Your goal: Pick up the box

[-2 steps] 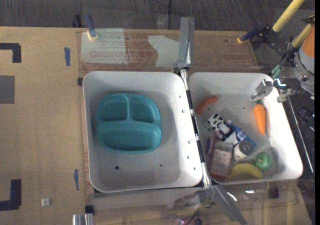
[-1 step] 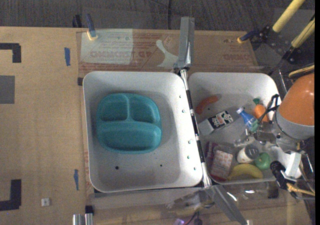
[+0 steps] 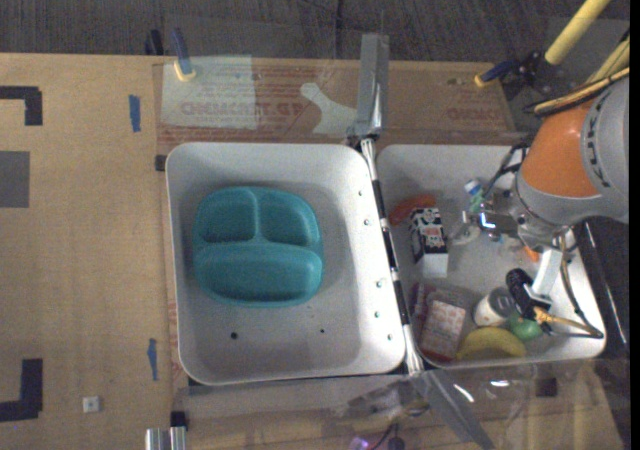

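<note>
Black-and-white box [image 3: 430, 231] lies beside the hand [image 3: 478, 221].

The left bin [image 3: 190, 338] holds a divided tray [image 3: 258, 244]. In the right bin [image 3: 400, 173], the box [image 3: 430, 230] lies right of the tray, near the dividing wall; a banana [image 3: 491, 343] lies nearer the camera than the box.

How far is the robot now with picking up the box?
Done: the arm has reached over the right bin, and the gripper is near the box. In hand: nothing that I can see; the box stands on the bin floor, apart from the gripper. Left: close on the box and lift it. The banana and the teal tray in the left bin lie untouched.
</note>
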